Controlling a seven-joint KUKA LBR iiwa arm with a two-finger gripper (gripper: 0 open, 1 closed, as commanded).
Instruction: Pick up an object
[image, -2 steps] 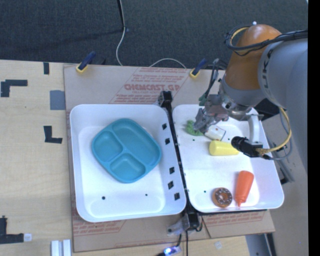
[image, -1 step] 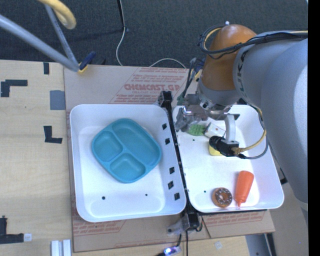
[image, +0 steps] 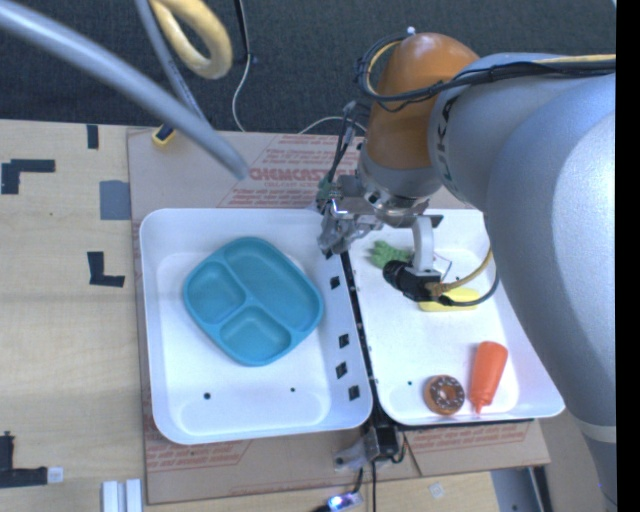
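Note:
My gripper hangs low over the far end of the ridge between the two white bins, at the back edge. Right beside it, in the right bin, lies a small green leafy thing, partly under the wrist. A pale yellow thing lies a little further right, below the wrist. Near that bin's front edge there is an orange carrot, with a brown glazed doughnut next to it. A blue divided plate rests in the middle of the left bin. I see nothing between the gripper's tips.
The big grey arm covers the right bin's far right corner. A grey pole and a yellow loop cross the upper left, above the bench. Cardboard lies under both bins.

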